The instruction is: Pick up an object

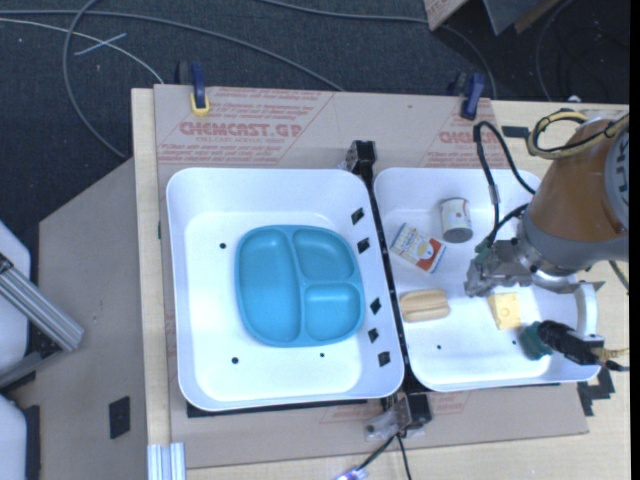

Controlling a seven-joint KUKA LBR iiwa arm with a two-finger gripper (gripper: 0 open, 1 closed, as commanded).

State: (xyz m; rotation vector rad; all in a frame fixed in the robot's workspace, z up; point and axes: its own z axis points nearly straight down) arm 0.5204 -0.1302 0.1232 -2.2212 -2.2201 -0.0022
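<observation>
Arm [580, 203] over right bin [425, 368] | gripper [490, 273] low, opening cannot be told, nothing seen held | bread roll [424, 305] nearest target, just left-below gripper, long axis across bin | yellow block [506, 310] right of gripper, possibly touching | can [455, 218], carton [417, 247] beyond roll

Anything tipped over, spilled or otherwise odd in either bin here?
Little stands out. In the right bin, the small can lies on its side and the carton sits askew beside the bread roll. The blue divided plate lies flat in the left bin. No spills.
</observation>
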